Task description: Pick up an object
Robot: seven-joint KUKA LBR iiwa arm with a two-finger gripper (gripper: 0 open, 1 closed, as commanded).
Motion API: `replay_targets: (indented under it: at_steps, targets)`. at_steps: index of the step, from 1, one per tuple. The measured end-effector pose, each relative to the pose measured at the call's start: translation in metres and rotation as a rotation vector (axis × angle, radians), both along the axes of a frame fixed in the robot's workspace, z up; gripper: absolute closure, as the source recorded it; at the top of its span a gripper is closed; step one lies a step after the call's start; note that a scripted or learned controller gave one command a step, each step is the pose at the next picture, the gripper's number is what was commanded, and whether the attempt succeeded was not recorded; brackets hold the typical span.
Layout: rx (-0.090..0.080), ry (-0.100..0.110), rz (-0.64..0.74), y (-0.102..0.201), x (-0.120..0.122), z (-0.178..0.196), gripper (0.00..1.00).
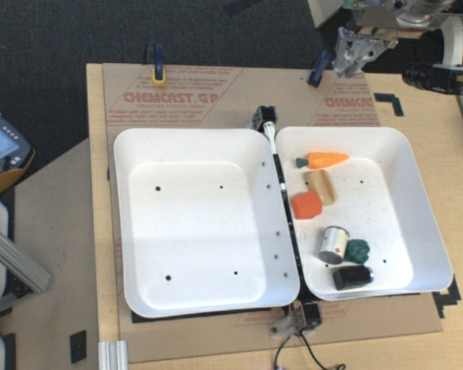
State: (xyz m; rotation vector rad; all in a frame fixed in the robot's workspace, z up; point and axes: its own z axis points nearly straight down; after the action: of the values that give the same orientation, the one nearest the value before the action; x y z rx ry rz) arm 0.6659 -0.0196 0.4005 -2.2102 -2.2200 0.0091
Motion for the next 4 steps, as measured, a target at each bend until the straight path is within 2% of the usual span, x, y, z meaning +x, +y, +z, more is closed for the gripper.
replay_targets:
  at_steps: [1, 2, 3, 4]
  targets:
    - [-0.005, -0.019, -0.008, -0.039, -0.036, 0.054, 1.0]
    - [0.001, 0.001, 0.002, 0.04, -0.039, -0.063, 1.0]
    - [-0.005, -0.034, -0.006, 0.005, 0.001, 0.13, 1.0]
    - [-0.001, 0.008, 0.0, 0.057, -0.012, -0.04, 1.0]
